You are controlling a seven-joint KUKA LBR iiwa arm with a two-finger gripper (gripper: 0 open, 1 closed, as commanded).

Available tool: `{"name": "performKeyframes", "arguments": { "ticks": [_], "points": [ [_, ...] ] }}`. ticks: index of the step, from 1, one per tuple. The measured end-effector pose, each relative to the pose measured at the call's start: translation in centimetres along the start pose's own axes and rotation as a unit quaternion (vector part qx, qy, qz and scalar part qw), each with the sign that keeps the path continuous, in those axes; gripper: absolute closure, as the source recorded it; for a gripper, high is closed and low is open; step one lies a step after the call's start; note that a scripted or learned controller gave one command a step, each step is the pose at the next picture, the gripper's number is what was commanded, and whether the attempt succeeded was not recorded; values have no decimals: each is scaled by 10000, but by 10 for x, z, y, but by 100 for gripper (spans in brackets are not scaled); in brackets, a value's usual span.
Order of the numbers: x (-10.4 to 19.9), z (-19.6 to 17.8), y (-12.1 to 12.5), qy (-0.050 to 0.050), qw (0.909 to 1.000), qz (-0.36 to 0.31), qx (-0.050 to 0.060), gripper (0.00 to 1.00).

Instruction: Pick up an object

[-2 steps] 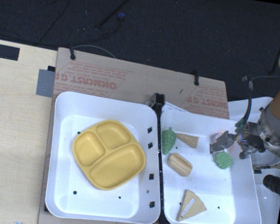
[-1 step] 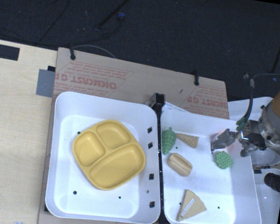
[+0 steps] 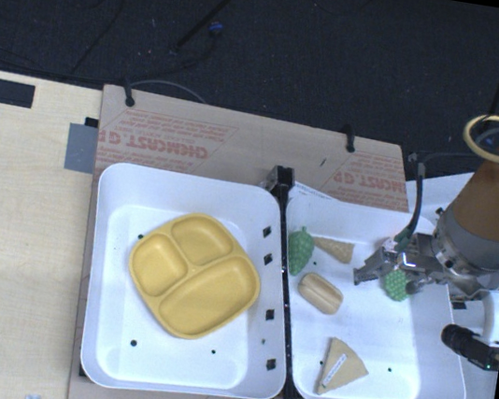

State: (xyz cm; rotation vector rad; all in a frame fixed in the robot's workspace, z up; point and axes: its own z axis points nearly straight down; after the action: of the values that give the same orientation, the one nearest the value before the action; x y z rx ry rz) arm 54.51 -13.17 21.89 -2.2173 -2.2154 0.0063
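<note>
My gripper (image 3: 395, 273) reaches in from the right over the right bin (image 3: 431, 390). A small green knobbly object (image 3: 395, 285) sits between its fingers, and the gripper is shut on it. In the same bin lie a second green knobbly piece (image 3: 300, 250) by the left wall, a pale wedge (image 3: 336, 250), a tan bread roll (image 3: 320, 293) and a triangular sandwich piece (image 3: 342, 366).
The left bin (image 3: 103, 311) holds a yellow divided plate (image 3: 194, 275). A black divider (image 3: 278, 284) runs between the bins. Cardboard (image 3: 239, 149) lies under the bins at the back. The arm's orange band (image 3: 498, 188) and cables stand at the right.
</note>
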Motion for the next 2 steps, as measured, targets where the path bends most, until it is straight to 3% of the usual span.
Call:
{"name": "performKeyframes", "arguments": {
  "ticks": [2],
  "points": [
    [1, 120, 2, 6, 10000, -4, -1, 0]
  ]
}}
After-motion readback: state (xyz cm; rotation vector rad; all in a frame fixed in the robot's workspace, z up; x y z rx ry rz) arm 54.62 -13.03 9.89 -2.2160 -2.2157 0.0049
